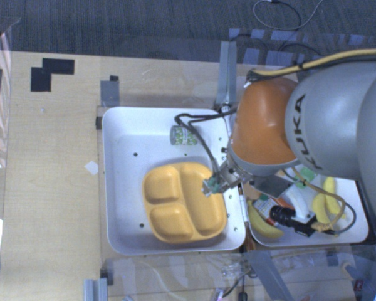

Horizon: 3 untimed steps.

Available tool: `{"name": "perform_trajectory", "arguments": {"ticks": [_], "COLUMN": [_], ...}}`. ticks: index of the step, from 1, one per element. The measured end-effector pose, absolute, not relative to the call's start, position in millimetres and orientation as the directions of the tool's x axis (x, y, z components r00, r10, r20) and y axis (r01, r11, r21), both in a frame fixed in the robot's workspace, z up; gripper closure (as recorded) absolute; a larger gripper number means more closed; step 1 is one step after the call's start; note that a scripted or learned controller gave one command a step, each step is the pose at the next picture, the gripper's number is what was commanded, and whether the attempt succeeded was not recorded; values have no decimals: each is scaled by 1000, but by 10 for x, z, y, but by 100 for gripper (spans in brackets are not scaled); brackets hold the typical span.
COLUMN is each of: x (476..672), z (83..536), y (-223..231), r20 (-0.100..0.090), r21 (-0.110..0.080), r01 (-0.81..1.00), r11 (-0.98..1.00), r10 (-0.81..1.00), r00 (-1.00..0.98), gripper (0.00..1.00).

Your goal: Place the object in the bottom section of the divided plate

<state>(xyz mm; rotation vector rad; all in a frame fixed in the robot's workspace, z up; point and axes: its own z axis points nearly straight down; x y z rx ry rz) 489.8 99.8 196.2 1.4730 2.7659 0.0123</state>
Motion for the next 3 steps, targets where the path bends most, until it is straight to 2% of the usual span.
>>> {"name": "perform_trajectory", "arguments": {"ticks": [1, 2, 3], "x": [4898, 4917, 4917], "z": [1961, 2071, 2070], "y": [998, 1002, 1002], "r20": [-3, -5, -5], "r21": [10, 16, 15], "r01": [830, 829, 829], "r11": [558, 559, 559], "r10": [830, 829, 829], "r00": [-558, -559, -559], "gripper": [0, 100, 0]}}
